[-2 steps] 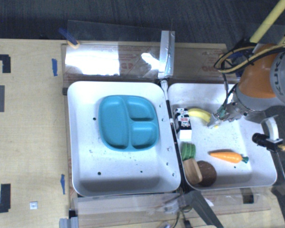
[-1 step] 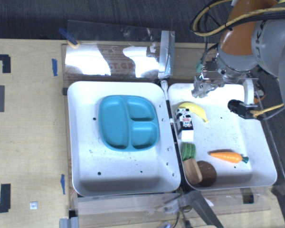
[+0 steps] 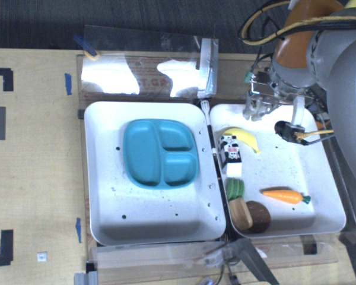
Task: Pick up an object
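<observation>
My gripper point(image 3: 258, 110) hangs above the far left corner of the right bin point(image 3: 326, 177). Its fingers stand a little apart with nothing between them. Just in front of it and slightly left, a yellow banana point(image 3: 241, 138) lies in the bin. Beside the banana is a small white and black box point(image 3: 229, 151). An orange carrot point(image 3: 282, 196) with a green tip lies nearer the front. A green item point(image 3: 235, 187), a wooden piece point(image 3: 240, 214) and a brown round thing point(image 3: 261, 216) sit in the front left corner.
The left bin point(image 3: 101, 177) holds a blue divided plate point(image 3: 161, 152). A clear plastic panel point(image 3: 142, 70) stands behind the left bin. The arm's grey body point(image 3: 344, 88) looms over the right bin's far right side.
</observation>
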Available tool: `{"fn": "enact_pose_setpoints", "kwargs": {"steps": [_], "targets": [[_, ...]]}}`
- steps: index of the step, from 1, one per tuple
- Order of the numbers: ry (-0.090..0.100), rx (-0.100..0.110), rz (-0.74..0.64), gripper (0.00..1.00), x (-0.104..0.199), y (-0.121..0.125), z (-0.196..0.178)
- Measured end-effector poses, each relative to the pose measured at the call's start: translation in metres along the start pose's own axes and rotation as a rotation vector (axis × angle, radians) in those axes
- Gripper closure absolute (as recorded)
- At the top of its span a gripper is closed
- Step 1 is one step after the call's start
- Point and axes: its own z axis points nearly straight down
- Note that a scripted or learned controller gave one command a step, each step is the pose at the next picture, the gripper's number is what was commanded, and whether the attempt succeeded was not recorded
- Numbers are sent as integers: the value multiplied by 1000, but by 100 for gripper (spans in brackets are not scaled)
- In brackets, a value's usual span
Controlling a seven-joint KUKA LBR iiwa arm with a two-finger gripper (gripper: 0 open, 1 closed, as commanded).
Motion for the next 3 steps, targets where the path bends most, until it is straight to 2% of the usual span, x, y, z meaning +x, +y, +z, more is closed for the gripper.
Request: {"fn": "enact_pose_setpoints", "kwargs": {"steps": [1, 2, 3], "targets": [[0, -1, -1, 0, 1, 0, -1], [1, -6, -129, 0, -67, 9, 96], [0, -7, -551, 0, -53, 8, 38]]}}
